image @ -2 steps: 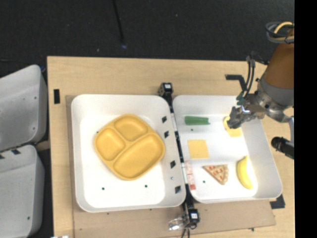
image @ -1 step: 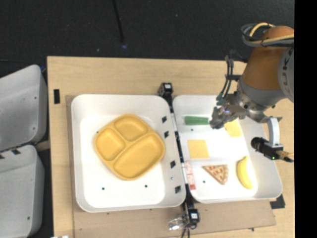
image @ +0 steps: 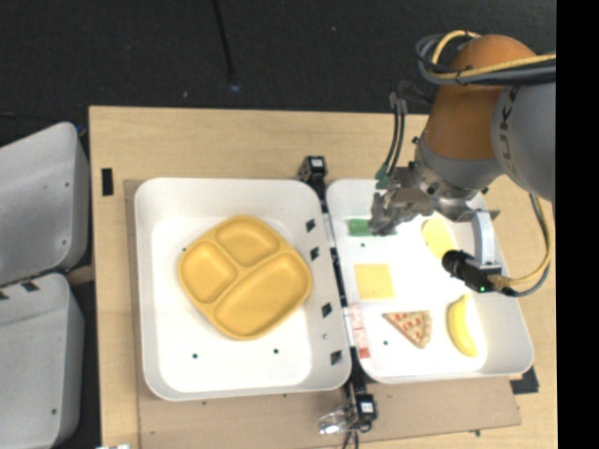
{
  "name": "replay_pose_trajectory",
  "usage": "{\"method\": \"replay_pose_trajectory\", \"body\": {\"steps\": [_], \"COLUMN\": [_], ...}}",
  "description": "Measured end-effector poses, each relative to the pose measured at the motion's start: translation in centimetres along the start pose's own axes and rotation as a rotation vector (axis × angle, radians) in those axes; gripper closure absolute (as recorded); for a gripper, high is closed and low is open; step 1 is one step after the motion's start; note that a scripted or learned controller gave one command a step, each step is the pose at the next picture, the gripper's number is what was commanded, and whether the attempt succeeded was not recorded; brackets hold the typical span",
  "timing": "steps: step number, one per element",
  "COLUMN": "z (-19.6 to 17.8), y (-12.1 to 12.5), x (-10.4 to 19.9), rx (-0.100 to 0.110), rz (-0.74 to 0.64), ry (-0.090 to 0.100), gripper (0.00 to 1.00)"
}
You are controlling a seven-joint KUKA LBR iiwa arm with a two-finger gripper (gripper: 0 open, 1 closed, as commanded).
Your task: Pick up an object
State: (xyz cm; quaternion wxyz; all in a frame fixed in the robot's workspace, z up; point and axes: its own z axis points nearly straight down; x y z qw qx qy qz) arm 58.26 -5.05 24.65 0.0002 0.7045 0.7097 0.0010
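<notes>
Over the far left corner of the right bin [image: 501, 358], the gripper [image: 382, 215] hangs just above a small green piece [image: 358, 226] lying close to the bin's left wall; whether its fingers are apart or together cannot be told. Nearer lie a yellow square [image: 374, 281], a pizza slice [image: 410, 326] and a banana [image: 460, 326], with bare floor between them. A yellow 3-compartment tray [image: 245, 275] sits mid left bin [image: 159, 363], with bare floor all around it.

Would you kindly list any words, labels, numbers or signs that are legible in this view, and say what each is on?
None can be read.
Strip label on the divider between the two bins: red and white marks, too small and blurred to read.
Yellow tray, pizza slice, banana, yellow square: no print shows.
</notes>
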Motion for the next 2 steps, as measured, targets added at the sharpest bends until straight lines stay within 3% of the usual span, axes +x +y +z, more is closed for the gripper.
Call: {"method": "replay_pose_trajectory", "body": {"steps": [1, 2], "z": [0.7, 1.3], "y": [0.0, 1.6], "x": [4.6, 9.5], "rx": [0.002, 0.0], "rz": [0.001, 0.001], "ry": [0.0, -0.001], "gripper": [1.0, 1.0]}}
